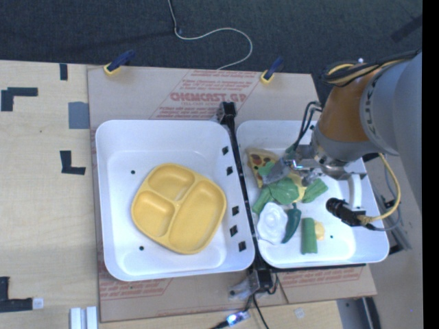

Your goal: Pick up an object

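I saw the arm (357,115) reaching in from the right, gripper (296,172) down in the right bin (363,252) among a pile of toy food. Couldn't tell finger state. Under and beside it: pizza slice (261,162), green leafy pieces (281,192), dark green pepper (292,223), white piece (271,222), light green cylinder (309,235). Left bin (116,142) held a yellow divided plate (179,208), lying flat near the middle. Both bins sat on a cardboard sheet (199,91).

Plate (179,208) in left bin (113,142) (alone)
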{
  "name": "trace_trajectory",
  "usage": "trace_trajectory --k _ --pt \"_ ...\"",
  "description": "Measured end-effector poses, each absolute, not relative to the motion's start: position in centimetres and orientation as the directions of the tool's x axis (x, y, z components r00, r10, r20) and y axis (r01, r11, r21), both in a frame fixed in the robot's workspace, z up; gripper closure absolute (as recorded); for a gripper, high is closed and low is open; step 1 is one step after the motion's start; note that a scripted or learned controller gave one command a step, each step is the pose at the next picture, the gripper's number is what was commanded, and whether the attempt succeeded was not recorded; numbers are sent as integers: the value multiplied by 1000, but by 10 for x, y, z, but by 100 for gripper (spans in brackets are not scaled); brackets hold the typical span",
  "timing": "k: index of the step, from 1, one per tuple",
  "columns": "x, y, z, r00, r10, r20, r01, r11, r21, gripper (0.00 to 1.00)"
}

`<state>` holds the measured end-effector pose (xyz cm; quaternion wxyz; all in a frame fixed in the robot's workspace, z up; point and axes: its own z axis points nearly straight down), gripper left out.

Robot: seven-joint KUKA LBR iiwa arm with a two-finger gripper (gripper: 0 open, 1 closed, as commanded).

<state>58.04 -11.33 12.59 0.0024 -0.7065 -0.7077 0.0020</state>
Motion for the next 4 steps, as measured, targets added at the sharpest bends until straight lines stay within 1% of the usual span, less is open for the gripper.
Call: trace_trajectory --k 1,2,3,4 --pt "580 -113 83 -2 1000 -2 1000 2 -1 0" --pt "586 -115 102 -2 1000 -7 1000 2 18 100" --pt "589 -118 163 -1 1000 0 1000 1 1 100" --pt "594 -125 210 -1 1000 -1 1000 1 2 100"
